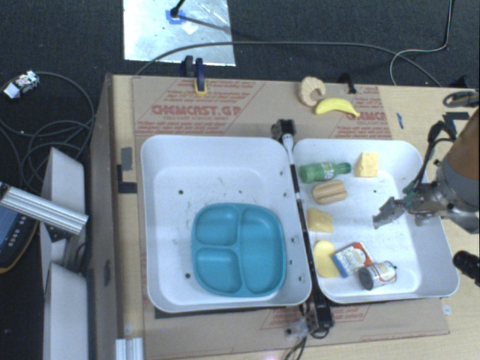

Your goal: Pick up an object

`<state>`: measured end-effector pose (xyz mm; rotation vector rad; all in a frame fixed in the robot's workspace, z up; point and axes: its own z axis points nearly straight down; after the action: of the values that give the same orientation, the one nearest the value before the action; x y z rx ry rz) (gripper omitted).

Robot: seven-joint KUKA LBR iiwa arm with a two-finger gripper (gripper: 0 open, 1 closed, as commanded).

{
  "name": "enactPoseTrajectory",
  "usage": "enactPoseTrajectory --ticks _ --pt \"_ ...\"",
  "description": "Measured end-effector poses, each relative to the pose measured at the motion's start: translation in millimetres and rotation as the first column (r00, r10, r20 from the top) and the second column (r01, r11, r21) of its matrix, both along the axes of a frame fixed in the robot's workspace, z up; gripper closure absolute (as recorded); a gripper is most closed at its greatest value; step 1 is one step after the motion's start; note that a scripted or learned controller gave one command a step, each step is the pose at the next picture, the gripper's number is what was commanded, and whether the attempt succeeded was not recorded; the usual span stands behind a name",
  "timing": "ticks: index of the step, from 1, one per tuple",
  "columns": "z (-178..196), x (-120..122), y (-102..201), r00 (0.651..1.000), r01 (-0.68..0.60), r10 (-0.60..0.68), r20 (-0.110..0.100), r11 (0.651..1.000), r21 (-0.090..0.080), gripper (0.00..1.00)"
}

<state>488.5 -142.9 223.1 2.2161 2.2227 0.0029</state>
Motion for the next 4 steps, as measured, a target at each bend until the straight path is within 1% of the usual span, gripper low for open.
enactPoseTrajectory --ticks 1,2,3,4 --pt "-14 -1 34 1.000 -0.001 0.001 -0.001 1.000 0.001 0.00" --pt "-44 25 -16 1.000 0.002 -0.002 -0.003 1.000 -0.001 0.00" --pt "-59 99 33 1.000 -0.002 0.002 -0.001 1.000 0.001 0.00" --pt "-139 90 55 1.000 -0.001 0.001 -0.002 1.000 0.001 0.00"
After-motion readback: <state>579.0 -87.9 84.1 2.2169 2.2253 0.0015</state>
